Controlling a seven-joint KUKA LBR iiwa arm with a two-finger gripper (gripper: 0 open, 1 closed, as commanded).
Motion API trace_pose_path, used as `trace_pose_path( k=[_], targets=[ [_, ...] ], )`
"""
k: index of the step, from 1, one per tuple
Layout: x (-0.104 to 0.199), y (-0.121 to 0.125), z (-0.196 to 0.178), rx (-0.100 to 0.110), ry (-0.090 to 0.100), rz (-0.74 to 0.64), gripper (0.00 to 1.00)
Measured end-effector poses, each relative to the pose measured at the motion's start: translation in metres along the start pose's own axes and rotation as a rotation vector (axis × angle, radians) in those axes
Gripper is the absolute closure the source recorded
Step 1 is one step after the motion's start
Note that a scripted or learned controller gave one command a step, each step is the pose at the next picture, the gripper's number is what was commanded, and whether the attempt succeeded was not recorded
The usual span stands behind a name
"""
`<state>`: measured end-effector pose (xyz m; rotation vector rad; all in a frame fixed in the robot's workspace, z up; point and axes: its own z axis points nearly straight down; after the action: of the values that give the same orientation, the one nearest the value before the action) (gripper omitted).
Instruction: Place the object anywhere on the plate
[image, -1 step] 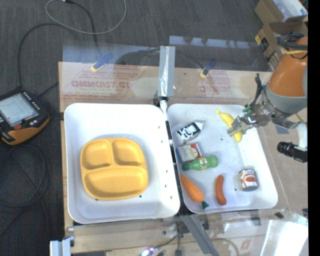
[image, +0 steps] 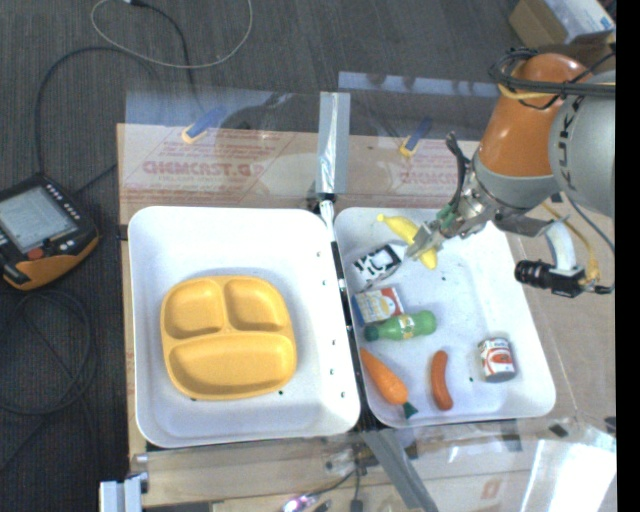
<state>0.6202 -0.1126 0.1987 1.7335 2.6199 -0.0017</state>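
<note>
End effector: I see the end effector (image: 432, 236) low over the upper part of the right bin (image: 520, 300), its tip right at the banana (image: 410, 235); I cannot tell from here whether it is released, clenched or grasping anything.
Arm: the grey arm with its orange band (image: 522, 120) reaches in from the right, tilted down toward the bin's upper left.
Banana: yellow, lying in the right bin near its top edge, partly covered by the tip of the tool.
Black-and-white packet: a small black-and-white packet (image: 378, 263) lies just left of the banana, near the bin's left wall.
Carton: a small red-and-white carton (image: 379, 302) sits below that packet.
Green bottle: a green bottle (image: 400, 326) lies on its side, touching the carton's lower edge.
Carrot: an orange carrot (image: 385, 378) lies at a slant in the lower left corner of the right bin.
Sausage: a red sausage (image: 440, 380) lies just right of the carrot.
Can: a red-labelled can (image: 497, 359) rests near the bin's lower right.
Plate: the yellow three-compartment plate (image: 230, 335) sits in the left bin (image: 160, 250), well apart from all the objects.
Bench: both bins sit side by side on the bench (image: 230, 170).
Pendant: a handheld control pendant (image: 40, 230) lies on the floor at far left.
</note>
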Motion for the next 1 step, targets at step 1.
trace_pose_path(
  k=[1],
  targets=[
    [0.0567, 0.0231, -0.0086, -0.001, 0.002, 0.052, 1.00]
  ],
)
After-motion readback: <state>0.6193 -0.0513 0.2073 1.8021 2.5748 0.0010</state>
